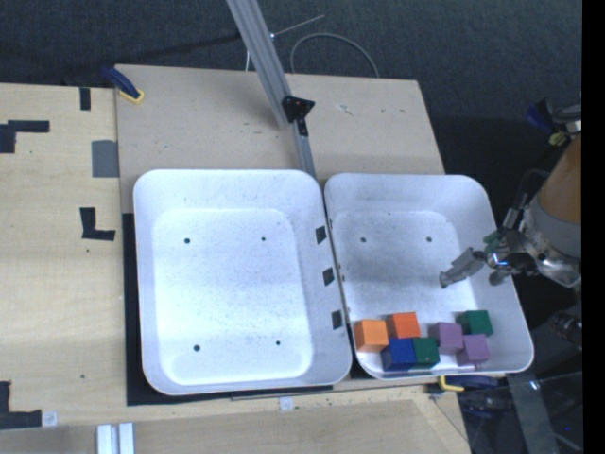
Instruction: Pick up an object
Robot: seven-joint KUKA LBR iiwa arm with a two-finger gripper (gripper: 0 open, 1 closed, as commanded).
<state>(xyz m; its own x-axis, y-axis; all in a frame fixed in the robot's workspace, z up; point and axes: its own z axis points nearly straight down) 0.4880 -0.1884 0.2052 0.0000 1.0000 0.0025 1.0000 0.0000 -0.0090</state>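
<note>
1. Over the right bin [473, 197], at about three o'clock on its rim, hangs the gripper [460, 270], reaching in from the right edge of the view with the grey arm [558, 239] behind it.
2. Whether the pincer is released or clenched cannot be told: one grey finger [458, 268] juts toward nine o'clock, and the rest is too blurred to read. Nothing shows between the fingers.
3. Along the bin's six o'clock wall lie the small blocks, all below the gripper and apart from it.
4. Two orange blocks sit at the left of the cluster: a paler orange block [371, 334] and, touching it toward two o'clock, a darker orange block [406, 325].
5. Just below them, a blue block [400, 353] touches a dark green block [425, 351] on its three o'clock side.
6. Toward three o'clock from those, a purple block [448, 335] and a second purple block [475, 348] lie close together, with another green block [476, 323] at their one o'clock.
7. This upper green block is the one nearest the gripper, toward five o'clock from the fingertip.
8. A yellow-tipped thing [452, 383] lies just outside the bin's lower rim.
9. Beside the right bin, toward nine o'clock and touching rim to rim, is the left bin [151, 197], showing only speckles and dark dots.
10. Toward twelve o'clock, a grey metal rail [260, 45] slants down across the wooden bench [378, 130], ending in a black clamp [297, 110] just above the seam between the bins.
11. A thin wire loop [331, 38] lies near the bench's far edge.
</note>
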